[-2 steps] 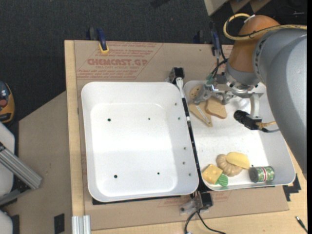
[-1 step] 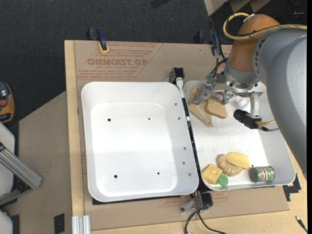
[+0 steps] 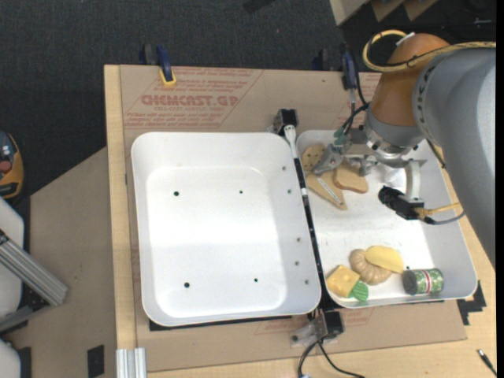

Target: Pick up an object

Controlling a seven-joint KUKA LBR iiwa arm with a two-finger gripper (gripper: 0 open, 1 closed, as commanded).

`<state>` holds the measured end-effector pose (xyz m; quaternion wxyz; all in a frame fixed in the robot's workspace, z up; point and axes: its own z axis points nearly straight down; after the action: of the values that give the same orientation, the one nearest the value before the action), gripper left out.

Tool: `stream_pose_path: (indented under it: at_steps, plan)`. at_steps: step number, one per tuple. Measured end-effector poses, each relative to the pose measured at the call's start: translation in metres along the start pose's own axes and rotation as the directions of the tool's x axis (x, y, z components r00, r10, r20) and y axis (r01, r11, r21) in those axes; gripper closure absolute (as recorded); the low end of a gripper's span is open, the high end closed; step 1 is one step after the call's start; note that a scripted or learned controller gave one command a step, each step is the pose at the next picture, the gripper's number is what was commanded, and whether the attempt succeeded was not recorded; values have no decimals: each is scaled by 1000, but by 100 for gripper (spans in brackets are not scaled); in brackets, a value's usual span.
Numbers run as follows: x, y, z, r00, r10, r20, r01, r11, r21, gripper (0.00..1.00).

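The left bin [image 3: 213,227] lies bare of objects, so the pick has to come from the right bin [image 3: 441,235]. At that bin's far left corner, the pincer [image 3: 335,157] hangs low over a cluster of tan, bread-like pieces [image 3: 335,183]. These pieces lie just below and beside the pincer, the longest one running diagonally toward the bin's middle. Whether the pincer is apart or together I cannot tell; nothing can be seen held in it. The arm [image 3: 441,93] reaches in from the right. Well apart, along the near edge, sit a yellow cheese wedge [image 3: 343,280], a yellow fruit [image 3: 383,257] and a small can [image 3: 423,280].
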<state>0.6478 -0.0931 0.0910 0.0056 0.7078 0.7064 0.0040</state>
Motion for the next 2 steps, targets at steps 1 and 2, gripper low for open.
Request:
stream_pose_path:
  at_steps: [1,2]
  plan:
    - [-24,-11,0,1000,-1,-4,1,1000,2,0]
    - [-36,23,2,1000,-5,-1,5,1000,3,0]
